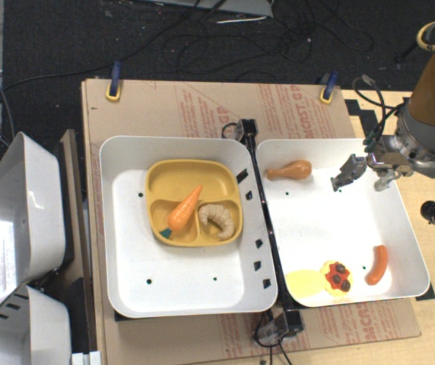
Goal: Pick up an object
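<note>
My gripper (352, 172): hovering over the right bin (316, 226), gripping nothing; I cannot tell how far open.
Right bin: drumstick (290, 171) lying near my gripper; sausage (376, 265), yellow slice (306, 282) far.
Left bin (126, 280): yellow plate (157, 177) carrying carrot (185, 208), shrimp (218, 219).
Counter (179, 109): cardboard, clamped.
Floor (50, 36): dark, cables trailing.

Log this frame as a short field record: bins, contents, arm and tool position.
left bin: yellow divided plate holding a carrot and a pale shrimp
right bin: chicken drumstick near the top left, sausage at the lower right, flat yellow piece with red topping along the bottom edge
tool: above the right bin's upper area, right of the drumstick, holding nothing visible
</note>
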Robot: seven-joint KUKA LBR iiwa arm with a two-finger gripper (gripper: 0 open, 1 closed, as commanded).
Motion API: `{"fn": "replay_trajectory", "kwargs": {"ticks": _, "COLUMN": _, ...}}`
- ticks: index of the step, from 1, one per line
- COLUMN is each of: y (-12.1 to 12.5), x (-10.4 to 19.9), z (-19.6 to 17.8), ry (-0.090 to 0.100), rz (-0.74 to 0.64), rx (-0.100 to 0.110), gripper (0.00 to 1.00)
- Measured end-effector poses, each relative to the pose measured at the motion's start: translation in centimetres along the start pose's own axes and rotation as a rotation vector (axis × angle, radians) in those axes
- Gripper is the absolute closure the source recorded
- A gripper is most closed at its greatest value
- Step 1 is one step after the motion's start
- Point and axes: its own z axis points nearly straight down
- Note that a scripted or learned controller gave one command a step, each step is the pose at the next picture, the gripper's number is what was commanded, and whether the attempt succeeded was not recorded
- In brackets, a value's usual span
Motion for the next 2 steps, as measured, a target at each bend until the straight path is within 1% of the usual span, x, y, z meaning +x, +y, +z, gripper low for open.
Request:
{"fn": "replay_trajectory", "kwargs": {"ticks": 1, "y": 0.2, "x": 0.0, "z": -0.7, "ry": -0.002, "rz": -0.003, "rx": -0.012, "gripper": 0.00}}
{"fn": "replay_trajectory", "kwargs": {"ticks": 2, "y": 0.3, "x": -0.8, "z": 4.1, "ry": -0.001, "rz": 0.000, "rx": -0.008, "gripper": 0.00}}
